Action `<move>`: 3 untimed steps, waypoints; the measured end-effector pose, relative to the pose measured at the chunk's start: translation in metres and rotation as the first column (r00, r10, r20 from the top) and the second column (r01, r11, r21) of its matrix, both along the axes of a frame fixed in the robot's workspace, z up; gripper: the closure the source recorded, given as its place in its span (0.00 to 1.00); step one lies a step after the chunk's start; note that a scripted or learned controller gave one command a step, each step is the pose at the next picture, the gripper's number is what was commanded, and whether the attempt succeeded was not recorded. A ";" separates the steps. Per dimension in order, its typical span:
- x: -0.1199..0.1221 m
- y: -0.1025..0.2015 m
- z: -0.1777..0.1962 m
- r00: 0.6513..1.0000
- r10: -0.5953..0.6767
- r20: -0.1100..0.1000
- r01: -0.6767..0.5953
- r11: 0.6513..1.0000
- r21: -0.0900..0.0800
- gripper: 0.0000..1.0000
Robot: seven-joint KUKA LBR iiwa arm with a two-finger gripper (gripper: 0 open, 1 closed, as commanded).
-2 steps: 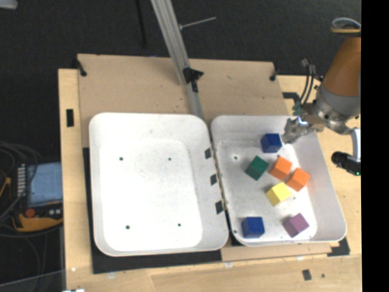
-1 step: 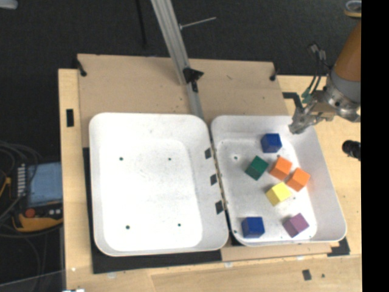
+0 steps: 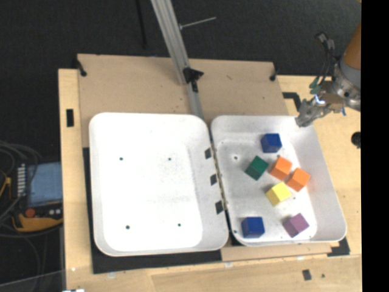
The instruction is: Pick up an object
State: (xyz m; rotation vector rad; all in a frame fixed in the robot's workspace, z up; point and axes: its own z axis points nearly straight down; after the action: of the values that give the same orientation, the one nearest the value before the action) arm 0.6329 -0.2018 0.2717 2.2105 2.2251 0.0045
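Observation:
The right bin [image 3: 316, 157] holds several small cubes. A blue cube [image 3: 271, 142] lies near its back, with a green cube [image 3: 257, 167] to the front left of it. Two orange cubes [image 3: 281, 167] [image 3: 298, 179] sit side by side in the middle, and a yellow cube [image 3: 279, 193] touches them from the front. Near the front edge lie another blue cube [image 3: 253, 226] and a purple cube [image 3: 296, 224]. My gripper [image 3: 308, 114] hangs over the bin's back right corner, apart from all cubes, with nothing seen in it.
The left bin [image 3: 97, 163] lies beside the right one, joined by small clips. A slanted metal pole [image 3: 173, 38] rises behind the bins. Cables and a blue device [image 3: 42, 184] lie off the bench at the left.

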 end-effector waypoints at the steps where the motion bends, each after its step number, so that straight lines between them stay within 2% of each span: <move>1: -0.025 0.045 -0.008 1.000 -0.002 -0.005 0.002 1.000 0.001 1.00; 2: -0.043 0.096 -0.002 1.000 0.001 -0.004 -0.001 1.000 0.003 1.00; 3: -0.048 0.151 -0.011 1.000 0.000 -0.005 0.000 1.000 0.002 1.00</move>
State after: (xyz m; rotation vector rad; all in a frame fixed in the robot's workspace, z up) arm 0.5845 -0.0512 0.2602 2.2138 2.2289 0.0012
